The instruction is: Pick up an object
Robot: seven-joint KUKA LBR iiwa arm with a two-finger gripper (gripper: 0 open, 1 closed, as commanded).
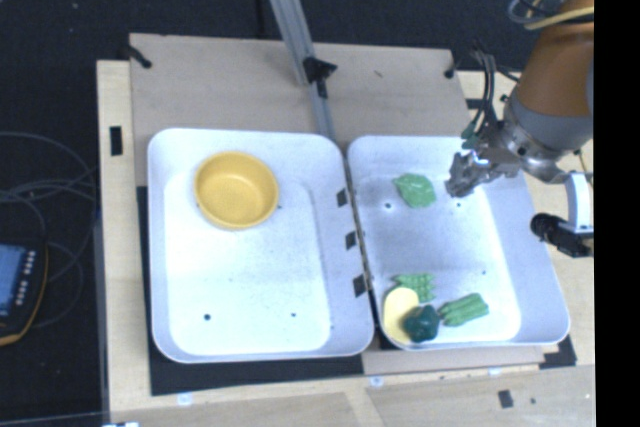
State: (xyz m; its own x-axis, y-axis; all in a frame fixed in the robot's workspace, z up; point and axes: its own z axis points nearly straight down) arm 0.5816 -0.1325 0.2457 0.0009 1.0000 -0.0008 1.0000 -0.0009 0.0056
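Green lump (414, 190) — right bin (520, 245)

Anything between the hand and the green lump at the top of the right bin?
No: bare white bin floor separates hand from green lump in the camera view.

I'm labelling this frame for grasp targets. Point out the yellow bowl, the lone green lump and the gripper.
yellow bowl (237, 189): camera view, inner floor.
green lump (414, 190): camera view, top surface.
gripper (462, 177): camera view, fingertip end.

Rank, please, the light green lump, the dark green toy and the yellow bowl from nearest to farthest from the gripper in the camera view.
From the gripper:
1. Light green lump, right bin, just to its left in the view.
2. Dark green toy, right bin's near edge.
3. Yellow bowl, left bin.
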